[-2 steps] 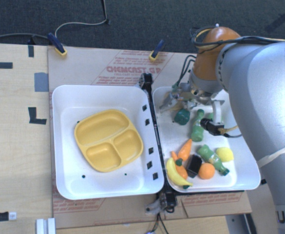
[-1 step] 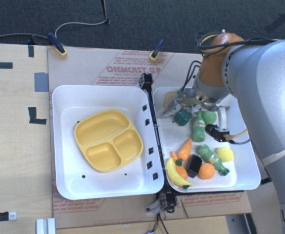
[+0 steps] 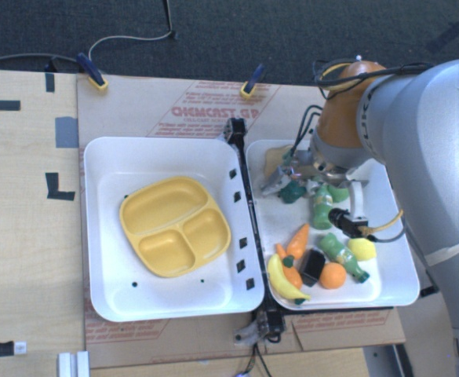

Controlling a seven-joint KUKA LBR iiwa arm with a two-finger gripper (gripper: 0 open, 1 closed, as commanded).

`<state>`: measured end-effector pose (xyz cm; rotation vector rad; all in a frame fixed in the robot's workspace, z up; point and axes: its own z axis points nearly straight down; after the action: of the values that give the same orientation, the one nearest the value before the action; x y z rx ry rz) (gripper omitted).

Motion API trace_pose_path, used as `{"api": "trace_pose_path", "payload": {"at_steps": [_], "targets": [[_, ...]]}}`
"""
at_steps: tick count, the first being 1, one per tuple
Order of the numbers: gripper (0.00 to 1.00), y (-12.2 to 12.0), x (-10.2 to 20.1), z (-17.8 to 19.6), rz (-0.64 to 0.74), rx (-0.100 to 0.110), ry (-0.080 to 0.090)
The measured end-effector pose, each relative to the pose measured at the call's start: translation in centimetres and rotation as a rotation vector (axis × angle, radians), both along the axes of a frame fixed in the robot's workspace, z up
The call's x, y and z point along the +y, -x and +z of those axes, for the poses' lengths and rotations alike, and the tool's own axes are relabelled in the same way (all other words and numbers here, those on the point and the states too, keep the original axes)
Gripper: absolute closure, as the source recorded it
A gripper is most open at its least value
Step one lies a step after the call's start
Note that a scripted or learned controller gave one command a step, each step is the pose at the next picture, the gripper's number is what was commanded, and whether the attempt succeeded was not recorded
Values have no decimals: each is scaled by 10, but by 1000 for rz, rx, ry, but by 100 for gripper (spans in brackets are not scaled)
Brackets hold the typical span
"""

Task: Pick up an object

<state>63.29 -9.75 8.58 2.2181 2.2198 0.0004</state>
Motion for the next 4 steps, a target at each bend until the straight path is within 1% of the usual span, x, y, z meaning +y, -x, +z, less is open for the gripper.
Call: {"api": "trace_pose_path", "payload": {"at_steps": [1, 2, 3, 4], "targets": [[0, -36, -17, 0, 2, 0, -1], [0, -36, -4, -1, 1, 2, -2], [0, -34, 3, -1, 0, 2, 0], [0, 6, -13, 0, 0, 1, -1]]}}
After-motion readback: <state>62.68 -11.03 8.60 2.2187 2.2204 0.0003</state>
